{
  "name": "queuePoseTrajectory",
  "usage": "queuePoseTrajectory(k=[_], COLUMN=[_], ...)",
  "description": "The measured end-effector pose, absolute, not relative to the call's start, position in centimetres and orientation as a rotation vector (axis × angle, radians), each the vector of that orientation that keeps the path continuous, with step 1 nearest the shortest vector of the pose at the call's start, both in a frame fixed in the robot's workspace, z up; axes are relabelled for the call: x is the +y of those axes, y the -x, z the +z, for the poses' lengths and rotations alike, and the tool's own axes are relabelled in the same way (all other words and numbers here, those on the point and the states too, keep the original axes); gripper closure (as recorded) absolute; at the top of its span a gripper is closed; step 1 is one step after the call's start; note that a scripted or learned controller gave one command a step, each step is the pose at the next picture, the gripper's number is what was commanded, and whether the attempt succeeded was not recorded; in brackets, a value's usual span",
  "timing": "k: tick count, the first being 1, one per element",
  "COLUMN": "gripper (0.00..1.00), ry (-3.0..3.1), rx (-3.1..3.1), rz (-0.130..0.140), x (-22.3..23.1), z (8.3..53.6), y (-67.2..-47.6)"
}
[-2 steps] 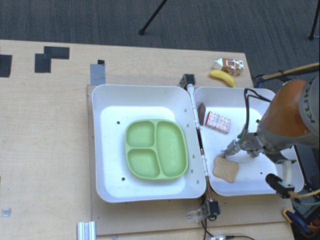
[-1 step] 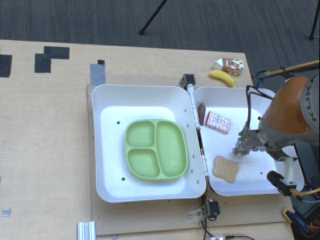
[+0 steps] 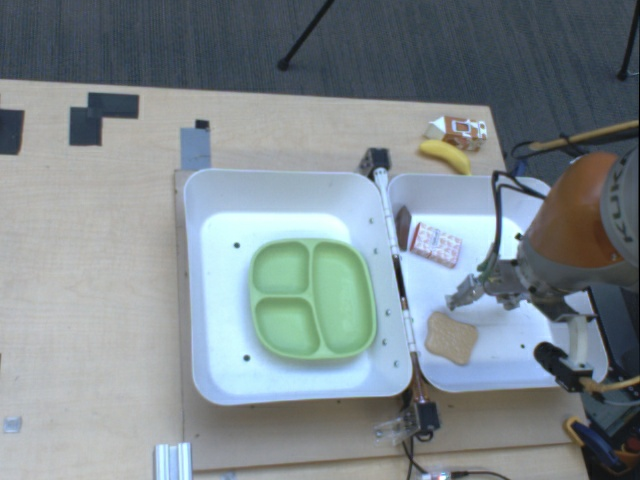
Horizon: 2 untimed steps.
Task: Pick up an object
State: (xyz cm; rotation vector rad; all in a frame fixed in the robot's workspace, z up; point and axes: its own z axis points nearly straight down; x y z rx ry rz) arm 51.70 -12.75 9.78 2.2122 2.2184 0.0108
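Hovering in the right bin (image 3: 500, 368), the gripper (image 3: 466, 295), seemingly open and empty, could overshoot the toast (image 3: 452, 338) and close on nothing.

Dark grey carpet (image 3: 200, 18) beyond the bench — pale wooden benchtop (image 3: 90, 268); even light

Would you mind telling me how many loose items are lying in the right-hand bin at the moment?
2. A red-and-white packet lies near the bin's upper left, and a slice of toast lies toward its lower left, just below the gripper. The arm may hide more.
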Motion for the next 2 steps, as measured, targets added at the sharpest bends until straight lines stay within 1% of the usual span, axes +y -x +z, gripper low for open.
queuePoseTrajectory(k=[1, 2], gripper=[1.00, 0.00], ry=[-2.210, -2.209], rx=[2.218, 2.219], rz=[0.015, 0.014], x=[-12.69, -12.69], z=[10.85, 10.83], y=[-51.86, -51.85])
